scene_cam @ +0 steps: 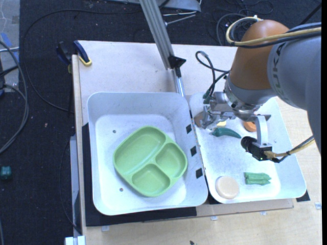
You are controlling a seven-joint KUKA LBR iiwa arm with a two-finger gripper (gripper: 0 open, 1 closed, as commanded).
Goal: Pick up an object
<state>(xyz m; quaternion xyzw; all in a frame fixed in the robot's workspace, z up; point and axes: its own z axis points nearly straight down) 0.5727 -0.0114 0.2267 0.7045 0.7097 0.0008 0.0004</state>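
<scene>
My gripper (210,119) hangs low over the far left part of the right bin (286,154), beneath the grey arm with its orange band. Just right of the gripper lies a dark teal, elongated object (227,132) on the bin floor. An orange object (250,126) sits a little further right, partly hidden by the arm. Towards the front of the bin lie a light green crinkled piece (257,178) and a cream round disc (227,187). I cannot make out anything held by the gripper.
The left bin (102,111) holds a light green divided plate (149,160). A slanted metal pole (158,27) rises behind the bins. Black cables trail from the wrist, and a black connector (254,148) hangs above the right bin.
</scene>
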